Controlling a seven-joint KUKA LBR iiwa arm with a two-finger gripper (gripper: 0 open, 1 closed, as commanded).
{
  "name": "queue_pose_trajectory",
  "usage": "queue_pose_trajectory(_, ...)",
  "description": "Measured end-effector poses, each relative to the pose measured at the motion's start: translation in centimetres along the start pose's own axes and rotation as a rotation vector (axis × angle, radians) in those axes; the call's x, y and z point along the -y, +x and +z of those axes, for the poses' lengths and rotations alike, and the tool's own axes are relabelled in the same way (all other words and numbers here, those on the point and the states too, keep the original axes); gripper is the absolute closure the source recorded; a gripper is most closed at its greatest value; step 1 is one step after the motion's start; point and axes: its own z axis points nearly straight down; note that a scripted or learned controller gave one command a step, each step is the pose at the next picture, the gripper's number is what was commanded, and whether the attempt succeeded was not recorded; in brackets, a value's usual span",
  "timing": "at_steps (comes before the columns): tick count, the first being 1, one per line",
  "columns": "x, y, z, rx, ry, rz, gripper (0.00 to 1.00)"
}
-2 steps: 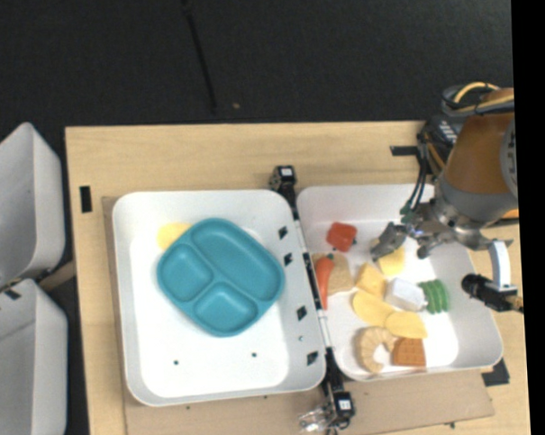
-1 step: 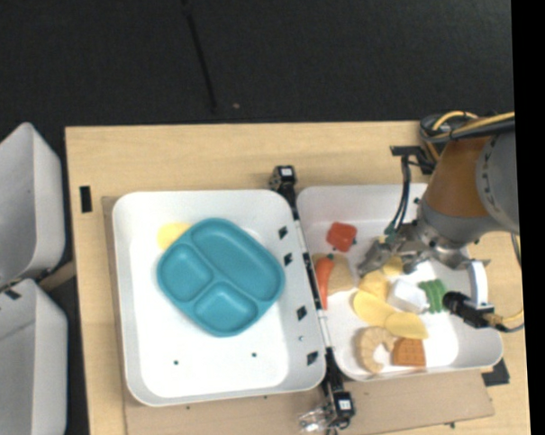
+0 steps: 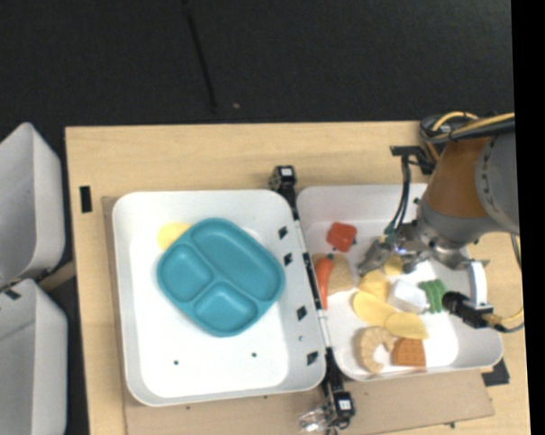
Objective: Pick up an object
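Note:
The right bin [image 3: 344, 204] holds a pile of toy food. In it are a red block [image 3: 342, 236], an orange carrot [image 3: 324, 275], yellow pieces [image 3: 377, 299], a white piece [image 3: 408, 295], a green piece [image 3: 434, 294], a tan round piece [image 3: 373, 347] and an orange waffle-like piece [image 3: 407, 352]. My gripper [image 3: 389, 254] hangs low over the middle of this bin, just above the yellow and white pieces and to the right of the red block. The grey wrist with its orange band [image 3: 456, 186] hides part of the bin's right side.
The left bin [image 3: 143, 353] holds a blue divided plate [image 3: 221, 275] with a small yellow object [image 3: 171, 234] at its upper-left edge. A clamp [image 3: 282, 176] sits at the top of the wall between the bins. Cables [image 3: 475, 313] trail at the right.

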Motion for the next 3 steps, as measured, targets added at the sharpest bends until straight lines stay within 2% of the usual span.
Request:
queue_pose_trajectory(1,-0.1,-0.1,-1.1,0.000,-0.003,0.005,1.00)
queue_pose_trajectory(3,-0.3,-0.8,-9.9,0.001,-0.005,-0.003,1.00)
